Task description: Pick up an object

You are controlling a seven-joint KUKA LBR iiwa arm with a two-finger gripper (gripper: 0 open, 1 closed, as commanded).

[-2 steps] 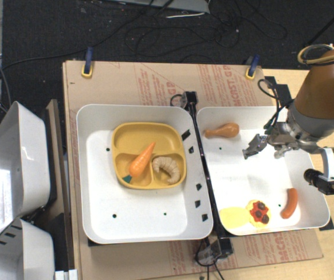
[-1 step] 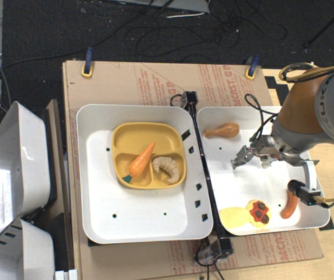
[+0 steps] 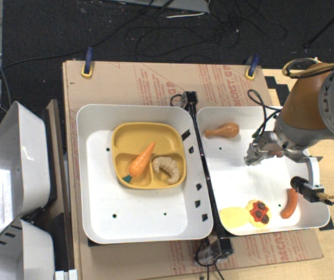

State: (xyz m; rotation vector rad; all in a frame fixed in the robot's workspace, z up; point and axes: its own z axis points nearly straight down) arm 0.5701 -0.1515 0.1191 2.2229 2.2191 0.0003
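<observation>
Hovering gripper (image 3: pixel 259 154) sat in right bin (image 3: pixel 237 182) — drumstick (image 3: pixel 223 131) just up-left, long axis across (finger state: can't tell).

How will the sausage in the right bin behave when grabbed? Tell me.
The sausage looks like a smooth toy, probably light and stiff. Its rounded, elongated shape may roll or slip out of a pinch. It lies close to the right bin's wall, so access looks cramped.

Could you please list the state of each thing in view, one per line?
Plate: in left bin, holding carrot and shrimp.
Carrot: lying on plate.
Shrimp: lying on plate.
Drumstick: loose in right bin.
Sausage: loose in right bin.
Pizza slice: flat in right bin.
Gripper: over right bin.
</observation>
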